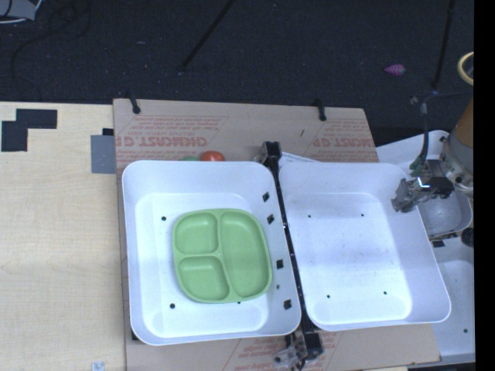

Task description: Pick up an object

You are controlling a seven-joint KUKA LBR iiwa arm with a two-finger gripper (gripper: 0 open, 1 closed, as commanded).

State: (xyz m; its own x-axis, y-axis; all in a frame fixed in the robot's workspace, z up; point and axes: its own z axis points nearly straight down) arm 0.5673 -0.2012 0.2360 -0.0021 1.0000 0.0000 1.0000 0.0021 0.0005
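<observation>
**Plate waits in the left bin**

The green divided plate (222, 255) lies flat in the left bin (147, 188). It looks light, stiff and smooth; its raised rim seems the best hold. The hand (408, 194) hovers at the right bin (433, 284) edge; its state I cannot tell.

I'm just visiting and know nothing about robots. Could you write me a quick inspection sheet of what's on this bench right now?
Surface: two shallow white bins side by side, left bin and right bin, on a brown board atop a pale wooden bench.
Job's things: a green divided plate lies flat in the left bin.
Clutter: a small red object sits behind the left bin's far rim, outside it.
Grippers: the gripper hangs at the right bin's right rim; nothing seen in it.
Cables: thin dark cables run across the floor beyond the bench.
Surroundings: dark floor with a small purple item.
</observation>
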